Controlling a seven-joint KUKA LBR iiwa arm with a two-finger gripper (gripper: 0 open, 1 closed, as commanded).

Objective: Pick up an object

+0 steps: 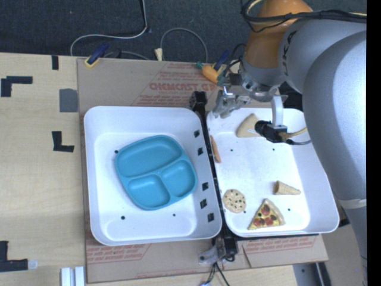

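My gripper [226,105] hangs over the far left corner of the right bin [309,177], close to the divider between the bins. A tan wedge-shaped piece [246,126] lies just to its right and a little nearer. A thin brown stick [215,148] lies along the bin's left wall, below the gripper. Near the front of the bin are a chocolate-chip cookie [234,201], a pizza slice [266,214] and a small tan wedge [287,188]. I see nothing between the gripper's ends.
The left bin [98,159] holds a blue divided plate [156,170]. The grey arm [333,88] covers the right bin's far right side. An orange-yellow clamp [209,73] and cables lie behind the bins on the cardboard.
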